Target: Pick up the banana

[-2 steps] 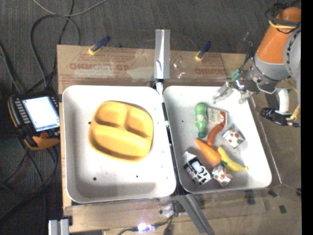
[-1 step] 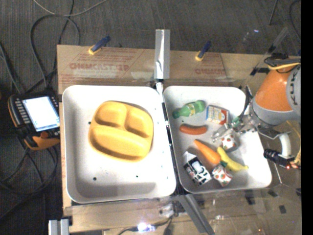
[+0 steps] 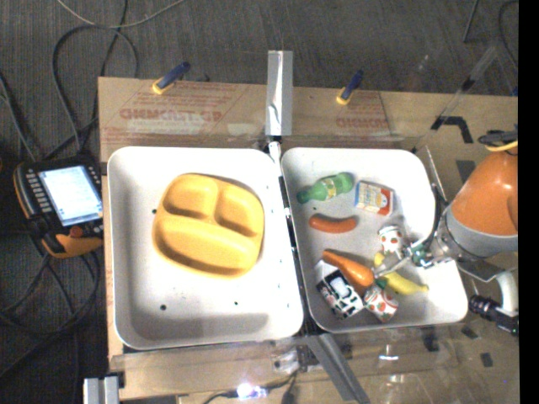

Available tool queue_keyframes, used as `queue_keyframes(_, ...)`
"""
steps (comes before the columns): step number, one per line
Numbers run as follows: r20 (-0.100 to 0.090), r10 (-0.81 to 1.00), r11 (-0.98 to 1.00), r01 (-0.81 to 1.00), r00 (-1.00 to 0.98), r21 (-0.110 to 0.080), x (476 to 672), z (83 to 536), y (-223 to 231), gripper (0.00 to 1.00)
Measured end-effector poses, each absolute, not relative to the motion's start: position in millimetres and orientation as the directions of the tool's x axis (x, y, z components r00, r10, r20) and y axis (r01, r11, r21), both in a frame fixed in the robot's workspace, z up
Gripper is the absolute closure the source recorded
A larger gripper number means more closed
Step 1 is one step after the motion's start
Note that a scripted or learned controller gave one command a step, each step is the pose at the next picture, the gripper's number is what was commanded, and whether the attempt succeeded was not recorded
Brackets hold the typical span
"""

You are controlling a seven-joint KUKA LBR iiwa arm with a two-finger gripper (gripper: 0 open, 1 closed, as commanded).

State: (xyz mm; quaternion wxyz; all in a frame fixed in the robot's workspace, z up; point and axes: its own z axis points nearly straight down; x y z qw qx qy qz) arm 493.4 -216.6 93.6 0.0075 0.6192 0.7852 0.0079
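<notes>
While the gripper (image 3: 402, 259) hangs low in the right bin (image 3: 421, 168), I count the ways this pick can fail. The banana (image 3: 406, 285) lies near the bin's front edge, just in front of the gripper, its near end seeming to reach up under the tool. I cannot tell from this slant how the pincer stands, and I see no banana between its tips, so I do not call it grasped. My worry is crowding. A carrot (image 3: 352, 267) lies just left of the banana, a black-and-white carton (image 3: 338, 291) sits left of it beyond the carrot, a small red-and-white piece (image 3: 381, 304) touches or nearly touches the banana's left end, and a spotted can (image 3: 389, 239) stands just behind it. If the program closes off-centre, I judge it may catch the carrot's tip or the small piece instead, or pinch the banana's curved end so that it slips out. A push rather than a grip could drive the banana against the bin's front wall, where a finger has little room. The sausage (image 3: 333, 222), green bottle (image 3: 327, 187) and red-and-white box (image 3: 373, 197) lie well behind the banana and should not interfere. The yellow tray (image 3: 209, 223) in the left bin (image 3: 135, 251) is far to the banana's left.
</notes>
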Motion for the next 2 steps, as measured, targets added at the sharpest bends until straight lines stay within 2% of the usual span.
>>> queue_keyframes(1,-0.007,0.973,0.231,0.973,-0.231,0.021,493.1,101,-218,1.0)
queue_keyframes(2,0.0,0.9,0.435,0.9,-0.435,0.0,518.7,138,-213,1.0)
